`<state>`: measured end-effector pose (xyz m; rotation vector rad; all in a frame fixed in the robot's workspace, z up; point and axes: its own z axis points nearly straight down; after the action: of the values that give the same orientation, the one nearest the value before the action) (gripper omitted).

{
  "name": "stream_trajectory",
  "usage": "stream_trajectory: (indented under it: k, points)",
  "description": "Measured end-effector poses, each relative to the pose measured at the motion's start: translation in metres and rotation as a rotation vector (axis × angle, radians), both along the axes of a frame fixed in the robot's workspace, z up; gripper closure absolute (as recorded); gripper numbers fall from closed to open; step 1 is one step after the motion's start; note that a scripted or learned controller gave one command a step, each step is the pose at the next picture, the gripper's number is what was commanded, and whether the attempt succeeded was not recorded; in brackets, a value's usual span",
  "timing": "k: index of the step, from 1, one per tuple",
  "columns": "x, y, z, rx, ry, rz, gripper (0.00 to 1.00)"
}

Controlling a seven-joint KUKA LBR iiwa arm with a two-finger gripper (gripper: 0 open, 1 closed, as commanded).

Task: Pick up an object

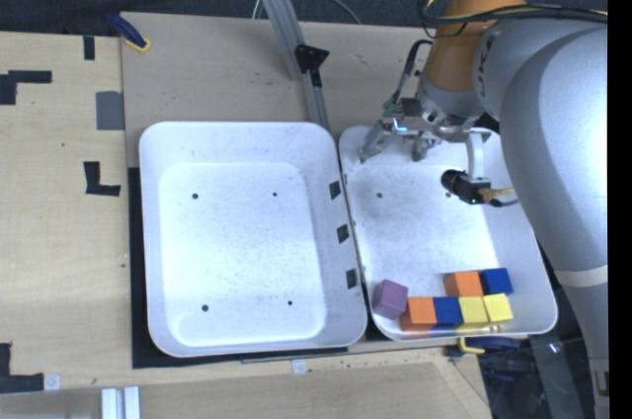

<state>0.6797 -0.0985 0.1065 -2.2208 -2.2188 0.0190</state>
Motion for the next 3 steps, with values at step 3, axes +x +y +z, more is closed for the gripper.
stream_trajectory:
  k: [3]
  points:
    - [-0.055, 0.036, 0.091, 0.008, -0.015, 0.004, 0.00]
